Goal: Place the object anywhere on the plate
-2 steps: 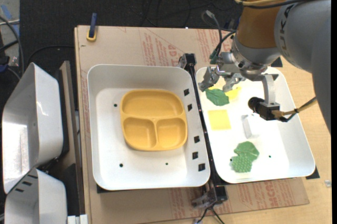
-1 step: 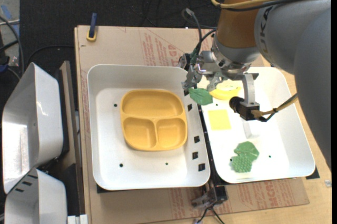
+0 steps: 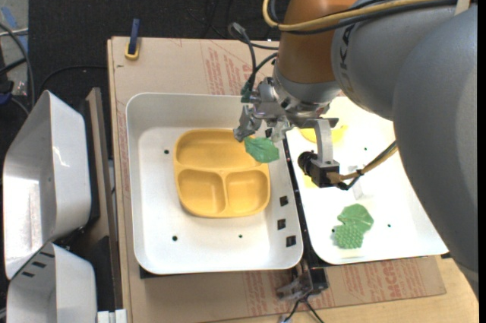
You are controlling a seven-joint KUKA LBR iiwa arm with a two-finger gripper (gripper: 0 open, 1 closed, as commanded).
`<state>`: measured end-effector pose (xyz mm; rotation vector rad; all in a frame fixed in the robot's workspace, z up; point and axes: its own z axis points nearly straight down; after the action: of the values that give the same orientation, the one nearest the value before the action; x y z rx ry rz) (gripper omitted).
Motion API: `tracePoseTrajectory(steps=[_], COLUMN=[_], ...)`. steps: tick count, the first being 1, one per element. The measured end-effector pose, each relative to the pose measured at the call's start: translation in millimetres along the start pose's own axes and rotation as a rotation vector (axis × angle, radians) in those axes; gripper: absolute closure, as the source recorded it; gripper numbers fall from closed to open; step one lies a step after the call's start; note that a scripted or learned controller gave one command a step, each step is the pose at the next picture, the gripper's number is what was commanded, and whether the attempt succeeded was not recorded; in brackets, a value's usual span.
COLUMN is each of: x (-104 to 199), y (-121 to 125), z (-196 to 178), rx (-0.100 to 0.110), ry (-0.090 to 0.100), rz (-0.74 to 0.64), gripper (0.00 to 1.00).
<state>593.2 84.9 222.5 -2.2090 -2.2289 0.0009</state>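
Observation:
A yellow plate (image 3: 220, 178) with three compartments lies in the left white bin (image 3: 152, 185). My gripper (image 3: 258, 130) hangs over the plate's right rear corner. A green leafy object (image 3: 263, 150) sits between its fingers, just above the plate's right edge. The grey arm with its orange band (image 3: 323, 6) comes in from the upper right and hides part of the right bin.
In the right bin (image 3: 395, 230) lie another green leafy piece (image 3: 352, 226) near the front and a yellow object (image 3: 313, 134) partly hidden under the arm. A black cable clip (image 3: 317, 168) hangs beside the gripper. Cardboard lies under both bins.

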Motion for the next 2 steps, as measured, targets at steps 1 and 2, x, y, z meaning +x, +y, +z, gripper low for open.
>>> tracePoseTrajectory(steps=[1, 2], x=[48.8, 100.7], y=[-0.4, -23.8], z=[-4.7, -18.2], rx=[-0.004, -0.003], ry=[0.000, 0.000], rz=[0.000, -0.001], gripper=[1.00, 1.00])
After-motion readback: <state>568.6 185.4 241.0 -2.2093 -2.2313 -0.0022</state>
